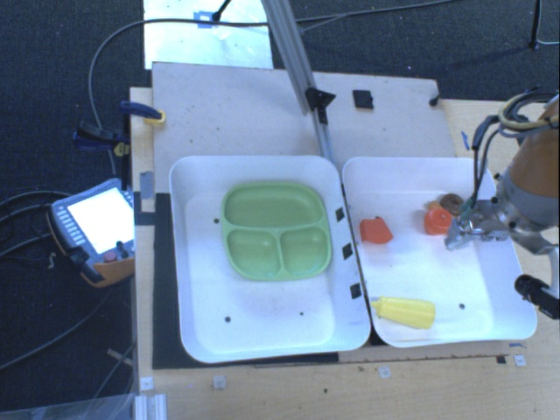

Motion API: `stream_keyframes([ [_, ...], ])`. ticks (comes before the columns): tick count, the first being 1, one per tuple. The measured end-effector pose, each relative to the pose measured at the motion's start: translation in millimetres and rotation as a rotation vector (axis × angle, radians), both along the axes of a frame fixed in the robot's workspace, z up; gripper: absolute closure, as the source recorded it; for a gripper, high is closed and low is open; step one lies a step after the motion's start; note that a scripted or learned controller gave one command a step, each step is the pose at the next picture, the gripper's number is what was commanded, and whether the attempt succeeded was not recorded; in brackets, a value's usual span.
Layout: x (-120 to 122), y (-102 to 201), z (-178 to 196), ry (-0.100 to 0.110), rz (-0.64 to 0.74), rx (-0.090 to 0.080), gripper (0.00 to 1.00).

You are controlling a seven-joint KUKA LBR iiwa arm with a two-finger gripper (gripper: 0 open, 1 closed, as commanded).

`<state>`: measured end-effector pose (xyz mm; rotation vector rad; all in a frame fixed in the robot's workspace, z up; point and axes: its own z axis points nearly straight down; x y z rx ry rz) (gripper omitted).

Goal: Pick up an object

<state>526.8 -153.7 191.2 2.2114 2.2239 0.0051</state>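
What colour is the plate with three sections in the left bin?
The plate is light green, seen clearly in the camera view from above.

Blue clamps (131, 121), teach pendant (94, 230)

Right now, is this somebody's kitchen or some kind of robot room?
Most likely a robot lab, not a kitchen. A robot arm reaches over two white bins on a bench, cables trail across the dark floor, and a handheld controller with a lit screen lies beside the bench. The green plate looks like a test prop.
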Motion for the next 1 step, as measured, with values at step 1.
stream_keyframes([
  [1, 1.7, -0.2, 52.0, -0.001, 0.000, 0.000, 1.00],
])
